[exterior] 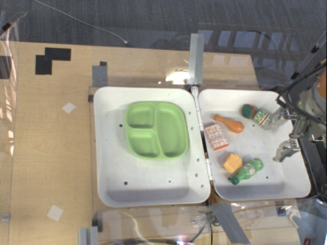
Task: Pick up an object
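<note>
Pale wooden bench (46, 152), right white bin (286, 188) | tool (285, 137) jaw state unclear, holding nothing | risk: closing short of green plastic bottle (247, 171), empty grasp

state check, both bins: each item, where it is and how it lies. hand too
green divided plate: flat in left bin, holding nothing
drumstick toy: lying in right bin, untouched
red-capped bottle: on its side, upper right bin
patterned packet: flat by the divider
yellow block: resting beside green bottle
green bottle: on its side, lower right bin
hand: over right bin's right edge, nothing seen between its fingers
</note>
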Motion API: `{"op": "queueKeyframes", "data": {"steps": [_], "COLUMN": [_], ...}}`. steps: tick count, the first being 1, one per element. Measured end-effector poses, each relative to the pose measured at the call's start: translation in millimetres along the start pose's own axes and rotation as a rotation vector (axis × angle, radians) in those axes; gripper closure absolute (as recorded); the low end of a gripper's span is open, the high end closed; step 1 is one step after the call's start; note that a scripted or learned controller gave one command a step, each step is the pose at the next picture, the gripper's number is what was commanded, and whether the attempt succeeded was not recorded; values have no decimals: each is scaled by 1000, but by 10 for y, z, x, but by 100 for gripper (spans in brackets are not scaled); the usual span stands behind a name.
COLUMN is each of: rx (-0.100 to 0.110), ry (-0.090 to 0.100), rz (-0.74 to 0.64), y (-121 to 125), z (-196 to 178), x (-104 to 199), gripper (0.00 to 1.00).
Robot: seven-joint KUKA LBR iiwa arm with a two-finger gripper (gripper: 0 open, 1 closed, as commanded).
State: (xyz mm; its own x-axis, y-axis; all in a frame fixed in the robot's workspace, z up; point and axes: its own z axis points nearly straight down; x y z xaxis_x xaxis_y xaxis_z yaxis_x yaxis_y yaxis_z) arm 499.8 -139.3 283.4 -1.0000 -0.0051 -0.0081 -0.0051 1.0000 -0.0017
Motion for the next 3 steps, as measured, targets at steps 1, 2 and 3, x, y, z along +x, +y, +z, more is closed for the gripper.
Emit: {"op": "queueKeyframes", "data": {"steps": [1,2,3], "rx": [0,-1,-2], "ry": [8,-7,-22], "rz": [428,568,561], "y": [-165,218,223], "z": [1129,1941,1792], "x": [-405,-754,-799], "gripper": [0,0,100]}}
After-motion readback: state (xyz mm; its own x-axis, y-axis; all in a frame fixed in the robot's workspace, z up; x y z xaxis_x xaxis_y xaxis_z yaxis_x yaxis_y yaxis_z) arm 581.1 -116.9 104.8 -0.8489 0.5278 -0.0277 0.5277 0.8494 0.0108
